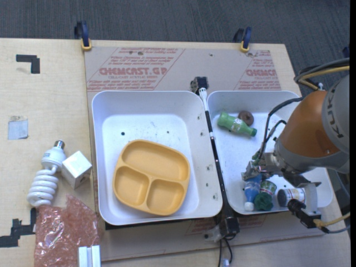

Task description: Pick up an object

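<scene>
The gripper (257, 170) hangs low over the near part of the right bin (236, 157), a shallow white tub of smooth plastic. Whether it is spread or pressed together cannot be told from above. Just beneath it, toward the bin's near wall, lies a small blue bottle (251, 192) with a pale cap. It is packed against a dark green lump (265, 201) and a small round tin (269, 187). Well apart, at the far end, a glossy green bottle (236, 123) lies on its side beside a brown disc (245, 117). The left bin (144, 121) holds a matte yellow tray (151, 177) with three compartments and rounded corners.
</scene>
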Action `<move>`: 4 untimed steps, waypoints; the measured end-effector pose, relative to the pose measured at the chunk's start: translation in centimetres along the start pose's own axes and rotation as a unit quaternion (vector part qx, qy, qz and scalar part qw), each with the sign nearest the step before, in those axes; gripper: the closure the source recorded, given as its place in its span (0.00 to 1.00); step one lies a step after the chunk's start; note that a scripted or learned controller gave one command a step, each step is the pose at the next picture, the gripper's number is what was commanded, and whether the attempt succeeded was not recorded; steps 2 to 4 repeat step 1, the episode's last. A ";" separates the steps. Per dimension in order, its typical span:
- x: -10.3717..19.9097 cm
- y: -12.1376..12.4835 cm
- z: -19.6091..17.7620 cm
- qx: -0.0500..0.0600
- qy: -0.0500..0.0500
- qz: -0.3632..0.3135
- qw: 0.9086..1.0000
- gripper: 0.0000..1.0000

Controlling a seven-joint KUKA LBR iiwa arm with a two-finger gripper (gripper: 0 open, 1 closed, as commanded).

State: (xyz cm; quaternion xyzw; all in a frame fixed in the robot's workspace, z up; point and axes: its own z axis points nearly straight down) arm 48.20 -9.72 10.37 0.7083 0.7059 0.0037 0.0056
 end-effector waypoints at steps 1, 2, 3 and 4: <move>1.0 -0.2 -8.9 0.005 0.001 -0.002 1.000 1.00; 1.0 -0.2 -8.9 0.005 0.001 -0.002 1.000 1.00; 1.0 -0.2 -8.9 0.005 0.001 -0.002 1.000 1.00; 1.0 -0.2 -8.9 0.005 0.001 -0.002 1.000 1.00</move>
